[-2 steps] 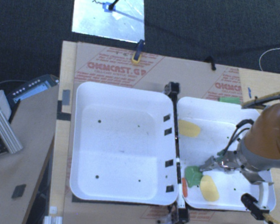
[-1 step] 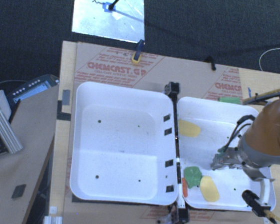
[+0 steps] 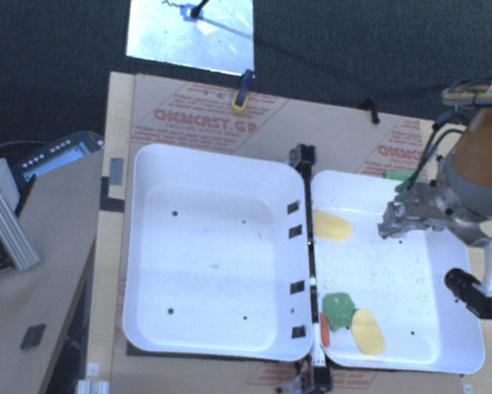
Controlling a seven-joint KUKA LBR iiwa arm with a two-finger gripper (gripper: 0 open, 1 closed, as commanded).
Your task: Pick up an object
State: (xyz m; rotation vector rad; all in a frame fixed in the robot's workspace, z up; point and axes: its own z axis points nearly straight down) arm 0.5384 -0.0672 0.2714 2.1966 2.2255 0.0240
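The right bin [image 3: 441, 346] holds a pale yellow flat piece [image 3: 332, 226] near its far left corner. A green lump [image 3: 338, 305], a yellow oval piece [image 3: 369, 331] and a thin orange-red piece [image 3: 325, 331] lie together at its near left corner. My gripper [image 3: 391, 227] hangs over the far middle of the right bin, just right of the pale yellow piece and apart from it. I see nothing held in it. The grey and orange arm [image 3: 489, 158] hides the bin's far right corner.
The left bin [image 3: 150, 225] stands beside the right one, and a black divider with clips [image 3: 306, 252] runs between them. A small green thing [image 3: 398, 175] shows at the right bin's far rim, beside the arm. A black fitting [image 3: 469, 292] sits over the right rim.
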